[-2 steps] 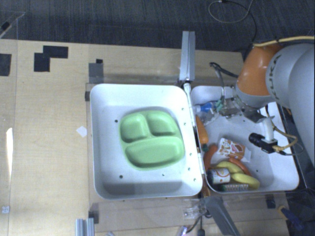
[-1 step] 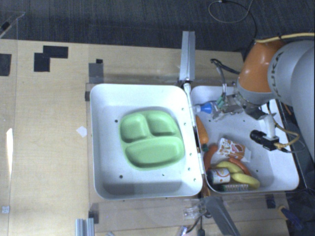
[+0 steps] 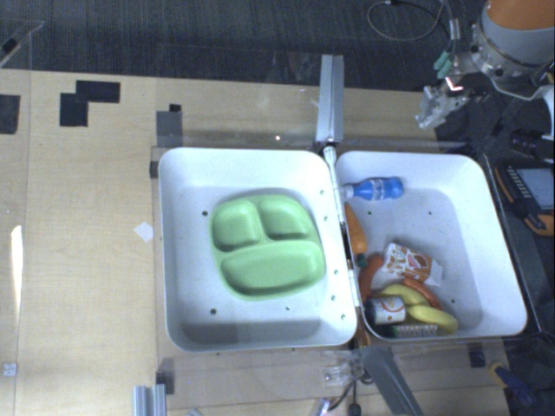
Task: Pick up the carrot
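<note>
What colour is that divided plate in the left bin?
Light green plate, seen in the camera view.

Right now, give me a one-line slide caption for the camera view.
Gripper hovers beyond the right bin, whose carrot lies against the left wall; green plate in left bin.

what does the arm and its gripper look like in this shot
The arm shows an orange band above a grey wrist section. Below it hangs the gripper, pale grey and metallic, with a small green part and a red-lit spot on the housing just above it. Thin black cables loop across the dark floor beside the wrist.
</note>
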`<action>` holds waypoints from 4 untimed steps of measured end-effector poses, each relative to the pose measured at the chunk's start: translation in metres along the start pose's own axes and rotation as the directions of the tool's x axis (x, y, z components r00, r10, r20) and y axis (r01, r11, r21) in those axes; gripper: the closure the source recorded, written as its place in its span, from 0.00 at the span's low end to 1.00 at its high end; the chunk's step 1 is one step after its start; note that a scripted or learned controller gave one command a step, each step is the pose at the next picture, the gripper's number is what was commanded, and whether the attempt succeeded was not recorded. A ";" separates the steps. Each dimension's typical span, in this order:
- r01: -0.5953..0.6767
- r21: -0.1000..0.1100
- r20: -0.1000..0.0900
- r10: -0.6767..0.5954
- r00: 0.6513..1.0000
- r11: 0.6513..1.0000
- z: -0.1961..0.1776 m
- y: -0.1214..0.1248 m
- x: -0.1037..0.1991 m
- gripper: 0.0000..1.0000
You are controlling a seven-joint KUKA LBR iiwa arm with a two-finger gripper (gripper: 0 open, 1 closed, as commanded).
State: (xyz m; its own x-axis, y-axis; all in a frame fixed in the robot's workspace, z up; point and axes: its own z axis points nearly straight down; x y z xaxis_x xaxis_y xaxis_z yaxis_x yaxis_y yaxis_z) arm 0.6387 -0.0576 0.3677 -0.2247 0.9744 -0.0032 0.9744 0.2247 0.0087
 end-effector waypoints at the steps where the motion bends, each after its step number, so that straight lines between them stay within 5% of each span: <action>1: 0.146 0.003 -0.001 -0.146 0.989 0.989 0.104 -0.012 -0.075 1.00; 2: -0.099 0.001 0.002 0.099 0.995 0.995 -0.010 -0.057 -0.139 1.00; 3: 0.097 0.004 -0.001 -0.097 0.995 0.995 0.162 -0.003 -0.145 1.00; 4: 0.167 -0.001 0.003 -0.167 0.986 0.986 0.011 -0.002 -0.150 1.00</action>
State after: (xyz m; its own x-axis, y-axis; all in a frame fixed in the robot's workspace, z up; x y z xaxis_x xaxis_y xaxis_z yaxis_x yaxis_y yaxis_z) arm 0.6706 -0.2037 0.3574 -0.3842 0.9232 -0.0071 0.9232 0.3843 0.0089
